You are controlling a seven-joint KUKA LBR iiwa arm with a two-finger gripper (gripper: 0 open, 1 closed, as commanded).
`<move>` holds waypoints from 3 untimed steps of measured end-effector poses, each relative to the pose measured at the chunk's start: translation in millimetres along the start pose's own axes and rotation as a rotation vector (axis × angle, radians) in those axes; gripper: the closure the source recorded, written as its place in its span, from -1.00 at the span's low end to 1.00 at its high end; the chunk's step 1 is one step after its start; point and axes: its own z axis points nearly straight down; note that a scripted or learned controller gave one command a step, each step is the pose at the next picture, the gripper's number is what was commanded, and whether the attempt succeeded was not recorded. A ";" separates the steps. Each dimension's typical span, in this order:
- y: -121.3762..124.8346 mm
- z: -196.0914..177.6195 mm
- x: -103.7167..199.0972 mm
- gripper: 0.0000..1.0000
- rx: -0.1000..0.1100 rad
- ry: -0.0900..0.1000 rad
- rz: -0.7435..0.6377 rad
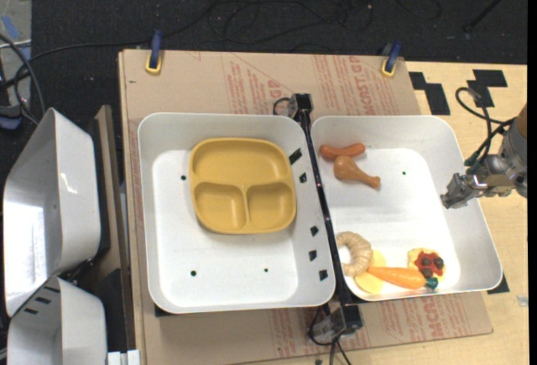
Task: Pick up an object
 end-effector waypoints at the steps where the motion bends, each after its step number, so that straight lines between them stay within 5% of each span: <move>1: 15.9 9.1 56.6 1.00 0.004 0.003 -0.002; 3: 44.6 22.8 153.9 1.00 0.003 0.003 -0.003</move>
